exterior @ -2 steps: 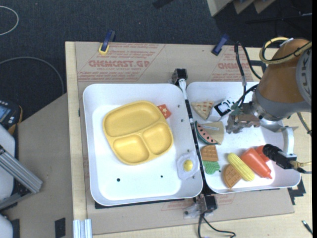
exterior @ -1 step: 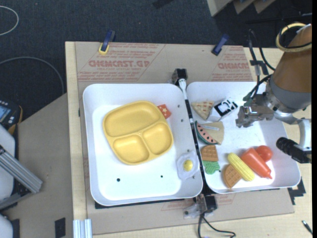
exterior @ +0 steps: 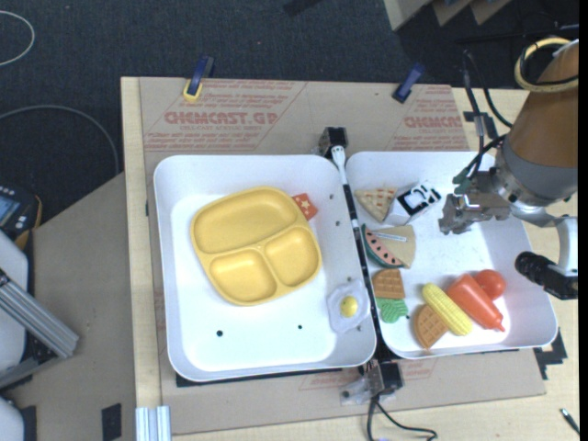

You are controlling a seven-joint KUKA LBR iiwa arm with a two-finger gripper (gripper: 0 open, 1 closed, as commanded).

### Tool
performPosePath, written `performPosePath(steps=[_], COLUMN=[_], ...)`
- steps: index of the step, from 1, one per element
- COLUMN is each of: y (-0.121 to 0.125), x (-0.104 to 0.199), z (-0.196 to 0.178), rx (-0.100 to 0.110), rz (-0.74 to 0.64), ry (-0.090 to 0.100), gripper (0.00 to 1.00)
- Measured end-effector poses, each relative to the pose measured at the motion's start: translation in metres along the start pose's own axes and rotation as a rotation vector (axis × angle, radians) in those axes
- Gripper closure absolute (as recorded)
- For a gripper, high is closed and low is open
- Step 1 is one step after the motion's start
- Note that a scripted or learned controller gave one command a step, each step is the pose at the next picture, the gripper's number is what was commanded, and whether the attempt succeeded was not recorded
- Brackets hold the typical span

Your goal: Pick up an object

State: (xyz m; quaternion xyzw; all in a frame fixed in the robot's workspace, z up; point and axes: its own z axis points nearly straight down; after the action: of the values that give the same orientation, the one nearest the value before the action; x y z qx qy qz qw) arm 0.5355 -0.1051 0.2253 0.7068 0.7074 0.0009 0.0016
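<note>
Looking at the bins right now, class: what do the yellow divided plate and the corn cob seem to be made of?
Yellow divided plate: probably moulded plastic, with an even colour and soft sheen. Corn cob: likely toy plastic, uniformly bright yellow, though it is too small to be sure.

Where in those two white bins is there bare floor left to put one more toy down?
In the left bin, bare floor runs below and left of the yellow tray, up to the fried egg. In the right bin, the patch under the pincer, above the corn and red pepper, is bare. Its left side is crowded.
</note>
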Motion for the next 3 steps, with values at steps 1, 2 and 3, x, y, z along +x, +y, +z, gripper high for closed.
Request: performPosePath(steps=[1, 2, 3], y=[0.006, 0.023, 0.037], x=[0.056, 0.104, 0.143], z=[0.001, -0.008, -0.003], rx=[0.002, 0.000, 0.001], rz=[-0.006, -0.005, -0.004], ry=[0.003, 0.003, 0.002], gripper=[1.00, 1.00, 1.00])
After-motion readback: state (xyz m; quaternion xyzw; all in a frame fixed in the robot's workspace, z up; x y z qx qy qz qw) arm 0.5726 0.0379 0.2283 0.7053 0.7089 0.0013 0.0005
